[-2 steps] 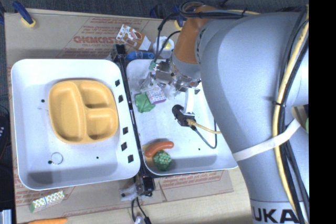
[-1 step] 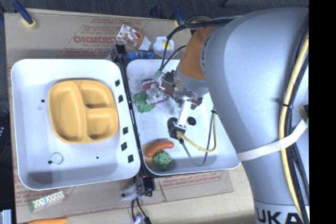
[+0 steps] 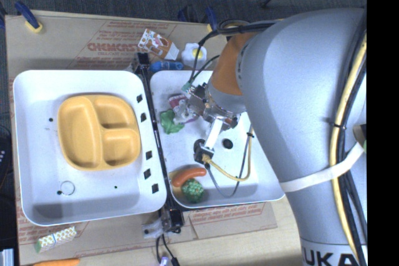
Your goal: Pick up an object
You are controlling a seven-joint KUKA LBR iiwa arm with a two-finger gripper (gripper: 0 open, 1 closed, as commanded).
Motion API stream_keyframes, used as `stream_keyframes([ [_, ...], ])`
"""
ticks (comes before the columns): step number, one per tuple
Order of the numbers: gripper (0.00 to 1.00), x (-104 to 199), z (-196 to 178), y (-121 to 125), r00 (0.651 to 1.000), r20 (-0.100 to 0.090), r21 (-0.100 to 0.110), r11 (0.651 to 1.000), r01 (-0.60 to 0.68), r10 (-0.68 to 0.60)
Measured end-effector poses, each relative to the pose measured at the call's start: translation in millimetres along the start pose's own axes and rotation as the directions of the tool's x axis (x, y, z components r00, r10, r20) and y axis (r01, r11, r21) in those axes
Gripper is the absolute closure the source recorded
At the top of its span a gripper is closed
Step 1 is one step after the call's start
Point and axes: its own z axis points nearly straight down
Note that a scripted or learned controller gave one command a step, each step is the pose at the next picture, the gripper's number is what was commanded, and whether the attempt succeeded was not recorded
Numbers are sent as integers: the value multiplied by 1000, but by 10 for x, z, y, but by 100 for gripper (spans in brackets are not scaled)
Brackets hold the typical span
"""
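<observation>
Arm: the grey arm [image 3: 305, 103] comes in from the right and covers most of the right bin's far side; its orange band [image 3: 225, 71] sits just above the wrist, which bends down over the middle of that bin.

Gripper: the gripper [image 3: 182, 108] hangs low over the upper left part of the right bin, right at the green leafy piece — whether it is released or clenched cannot be told, since wrist hardware and cables crowd that spot.

Cables: a yellow cable [image 3: 225, 175] loops from the wrist across the floor of the right bin, with a black one beside it.

Bins: two white bins side by side — the left bin [image 3: 28, 152] and the right bin [image 3: 262, 187].

Left bin: one yellow divided tray [image 3: 98, 131], lying flat near the middle.

Right bin, counted: one green leafy piece [image 3: 169, 121] near the left wall, just beside the gripper; one orange sausage-shaped toy [image 3: 187, 175] near the front wall; one green knobbly toy [image 3: 192, 190] touching it at the front. Something reddish lies by the gripper, too hidden to name.

Outside the bins: one small printed box [image 3: 153, 42] on the cardboard behind them, one blue item [image 3: 166, 65] just behind the right bin, and one green-and-white wrapped packet [image 3: 56, 238] at the front left.
</observation>
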Motion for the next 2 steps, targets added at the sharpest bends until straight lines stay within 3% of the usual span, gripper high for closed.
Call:
stream_keyframes([
  [1,0,-594,11,-871,982,-1,-2,982,-188,188],
  [2,0,-261,-2,-186,1000,-1,-5,1000,23,-23],
])
